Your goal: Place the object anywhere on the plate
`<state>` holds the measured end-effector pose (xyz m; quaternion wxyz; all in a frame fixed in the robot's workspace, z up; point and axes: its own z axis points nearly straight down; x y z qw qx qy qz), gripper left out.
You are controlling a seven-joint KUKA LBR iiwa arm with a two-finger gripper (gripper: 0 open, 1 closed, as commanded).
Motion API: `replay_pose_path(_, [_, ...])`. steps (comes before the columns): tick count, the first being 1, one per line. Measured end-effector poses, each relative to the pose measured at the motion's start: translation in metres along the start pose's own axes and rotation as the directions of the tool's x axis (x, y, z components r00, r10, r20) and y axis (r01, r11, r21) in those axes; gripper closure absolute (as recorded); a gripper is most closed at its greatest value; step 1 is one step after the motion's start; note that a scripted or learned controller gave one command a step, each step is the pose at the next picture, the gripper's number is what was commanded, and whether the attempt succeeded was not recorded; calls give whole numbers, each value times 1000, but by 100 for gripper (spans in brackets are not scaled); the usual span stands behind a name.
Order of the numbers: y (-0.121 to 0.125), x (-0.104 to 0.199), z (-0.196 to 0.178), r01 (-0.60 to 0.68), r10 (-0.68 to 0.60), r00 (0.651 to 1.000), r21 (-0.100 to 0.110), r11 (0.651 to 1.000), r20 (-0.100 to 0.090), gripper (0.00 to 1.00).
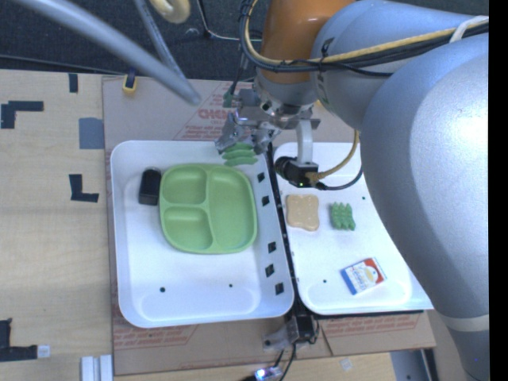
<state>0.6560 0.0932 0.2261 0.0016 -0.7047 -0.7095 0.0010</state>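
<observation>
Camera view is looking down at a slant on a surface carrying two shallow white bins side by side. The left bin is sitting in the middle of the frame and is holding a green plate with three compartments; a small black block is lying just beside the plate's left edge, touching or nearly touching it. The right bin is holding a tan, toast-like piece near its upper left, a small green ridged object just to the right of that, and a blue and white packet lower down, well apart from the other two.

The grey arm is filling the right side of the frame, with its orange band showing at upper centre. The tool is hanging below the band, over the upper edge of the left bin, just above the plate's upper right corner. A green ridged piece is showing right under the fingertips, and it is probably being clamped between them, though the fingers are blurred against the metal parts and the grip itself is hard to make out. That green piece is sitting at the plate's far rim, near the divider between the two bins, and it is not resting inside any of the plate's compartments. A black cable is looping from the wrist down over the right bin's upper left corner
</observation>
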Motion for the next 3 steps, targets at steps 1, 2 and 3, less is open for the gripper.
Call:
replay_pose_path(1, [-7,58,12,0,0,1000,0,1000,1,100])
replay_pose_path(2, [-5,111,-6,0,0,1000,-3,1000,-1,100])
replay_pose_path(3, [-5,108,-5,-3,3,1000,-2,1000,1,0])
